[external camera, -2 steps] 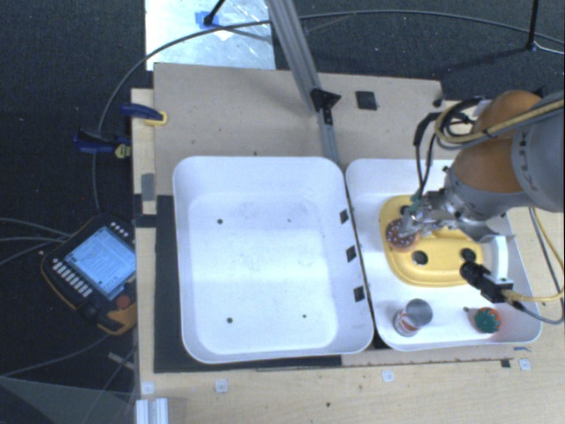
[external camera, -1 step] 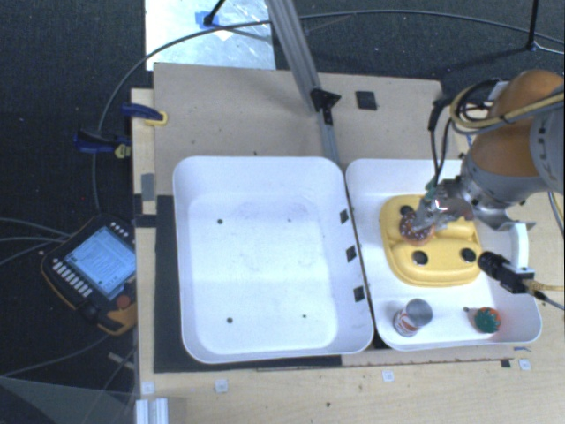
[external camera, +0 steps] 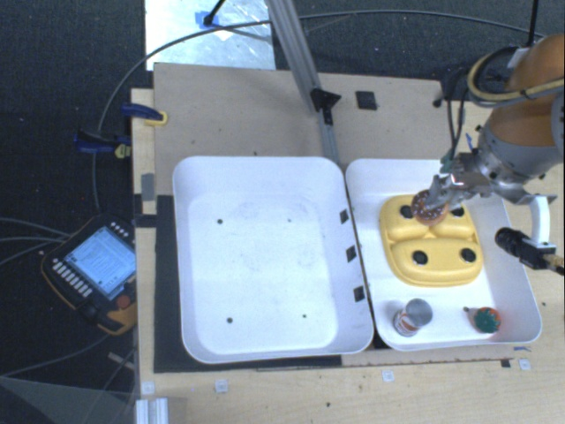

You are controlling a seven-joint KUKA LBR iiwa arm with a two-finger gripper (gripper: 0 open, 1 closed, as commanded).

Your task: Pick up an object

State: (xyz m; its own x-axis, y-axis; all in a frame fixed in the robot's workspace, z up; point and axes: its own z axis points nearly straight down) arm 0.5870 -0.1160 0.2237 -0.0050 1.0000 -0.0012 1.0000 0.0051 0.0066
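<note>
The right bin (external camera: 371, 237) holds a large yellow moulded piece (external camera: 433, 246) with dark holes. A small silver can (external camera: 412, 316) and a small green and red object (external camera: 485, 319) lie near the bin's front wall. My gripper (external camera: 434, 201) hangs low over the far left corner of the yellow piece. A small brownish-pink thing (external camera: 427, 210) sits right at the gripper's tip, against the yellow piece. Whether it is held or just lying there cannot be told.
The left bin (external camera: 190, 237) stands beside the right one, with black clips (external camera: 350, 253) along the shared wall. A metal pole (external camera: 296, 42) slants in from the back. A teach pendant (external camera: 93, 272) lies left of the bench.
</note>
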